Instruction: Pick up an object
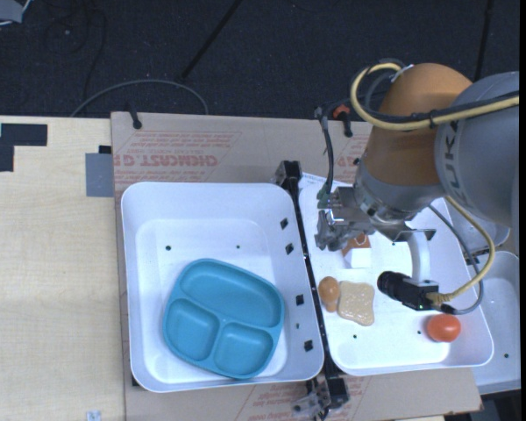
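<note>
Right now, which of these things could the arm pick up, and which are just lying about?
Could be picked up, right bin: orange ball, tan bread-shaped piece, brown egg-shaped thing, small white block; the claw hangs above them.

Just lying about: blue divided tray, left bin, cardboard.

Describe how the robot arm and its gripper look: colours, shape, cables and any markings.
The arm is bulky and rounded, with a grey shell bearing dark lettering and a broad orange band above the wrist. A yellowish cable loops over the orange part, and another runs down the arm's lower side. The gripper is a compact grey and dark metal assembly, with thin black cables rising from it.
</note>
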`<state>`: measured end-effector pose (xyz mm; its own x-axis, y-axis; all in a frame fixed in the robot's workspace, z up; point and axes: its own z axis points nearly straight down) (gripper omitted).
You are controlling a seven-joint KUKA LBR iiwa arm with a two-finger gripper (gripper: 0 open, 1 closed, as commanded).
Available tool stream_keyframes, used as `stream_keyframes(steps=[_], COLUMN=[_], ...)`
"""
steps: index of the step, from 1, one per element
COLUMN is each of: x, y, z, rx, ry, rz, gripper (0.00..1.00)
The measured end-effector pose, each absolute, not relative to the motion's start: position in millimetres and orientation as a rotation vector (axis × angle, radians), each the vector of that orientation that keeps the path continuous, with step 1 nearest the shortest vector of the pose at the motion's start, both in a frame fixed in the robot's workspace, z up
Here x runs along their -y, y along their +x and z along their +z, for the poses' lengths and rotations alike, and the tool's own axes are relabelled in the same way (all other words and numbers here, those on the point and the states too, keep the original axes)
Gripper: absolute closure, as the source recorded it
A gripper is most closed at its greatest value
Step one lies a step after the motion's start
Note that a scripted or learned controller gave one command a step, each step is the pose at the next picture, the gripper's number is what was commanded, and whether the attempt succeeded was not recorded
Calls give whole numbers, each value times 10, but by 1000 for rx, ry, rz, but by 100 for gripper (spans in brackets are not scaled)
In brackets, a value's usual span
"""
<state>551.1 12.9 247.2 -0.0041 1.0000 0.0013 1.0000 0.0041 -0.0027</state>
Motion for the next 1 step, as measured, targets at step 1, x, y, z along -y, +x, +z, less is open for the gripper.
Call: stream_keyframes(steps=[1], x=[-689], y=[5785], z=[2414], rx=[2225], ry=[-2215], rz=[2], gripper=[100])
